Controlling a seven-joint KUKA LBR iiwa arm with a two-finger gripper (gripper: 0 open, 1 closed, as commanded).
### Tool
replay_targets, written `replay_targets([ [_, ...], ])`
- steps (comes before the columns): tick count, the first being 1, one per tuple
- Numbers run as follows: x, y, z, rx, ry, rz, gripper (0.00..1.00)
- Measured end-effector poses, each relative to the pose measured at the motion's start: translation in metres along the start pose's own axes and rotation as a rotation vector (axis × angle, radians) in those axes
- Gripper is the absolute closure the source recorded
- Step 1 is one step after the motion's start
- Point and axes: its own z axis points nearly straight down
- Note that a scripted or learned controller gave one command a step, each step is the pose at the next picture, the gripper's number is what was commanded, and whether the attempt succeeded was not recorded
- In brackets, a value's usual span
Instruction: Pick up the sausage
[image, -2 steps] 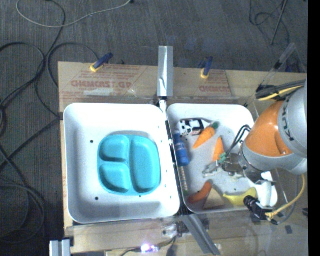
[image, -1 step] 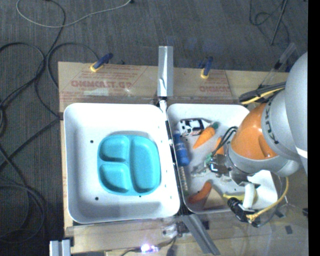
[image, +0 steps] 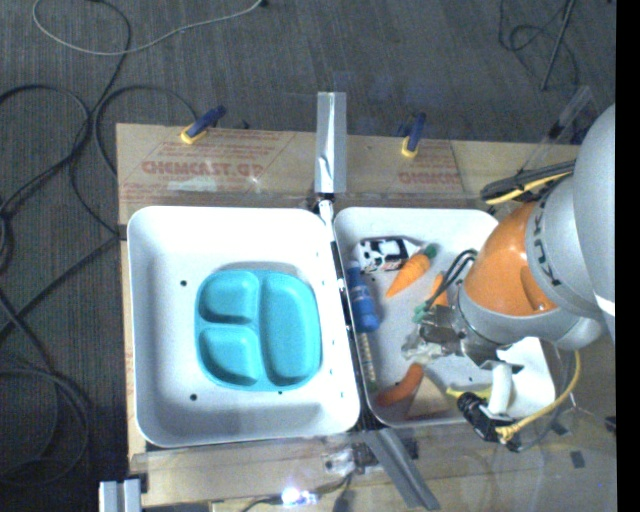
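The big grey arm (image: 590, 250) with its orange band rises closest to us, bulking over the right side of the right bin (image: 520, 225), and its wrist reaches down into that bin. The gripper (image: 428, 335) sits low near the bin's middle, but we cannot tell from this angle how it is set or whether anything is in it, since the wrist and its cables crowd the spot. What we take for the sausage (image: 400, 385), a reddish-brown piece, lies on the bin floor toward the near edge, just below and a little left of the gripper, and it looks to be resting there and not lifted. So we judge the task not yet done: the arm is down close to the target, and the grasp and the lift are left. Around it, still inside the right bin, a carrot (image: 410, 272) lies up toward the far side, a small black and white toy (image: 380, 252) sits just beyond it near the far left corner, and a blue bottle-like object (image: 362, 300) lies along the left wall. These are near enough to crowd a sloppy approach. Left of the right bin stands the left bin (image: 150, 330), holding a blue divided plate (image: 262, 328).
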Motion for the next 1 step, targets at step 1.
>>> replay_targets([
  [1,0.0265,-0.0093,-0.0850,0.014,-0.005,0.353,1.00],
])
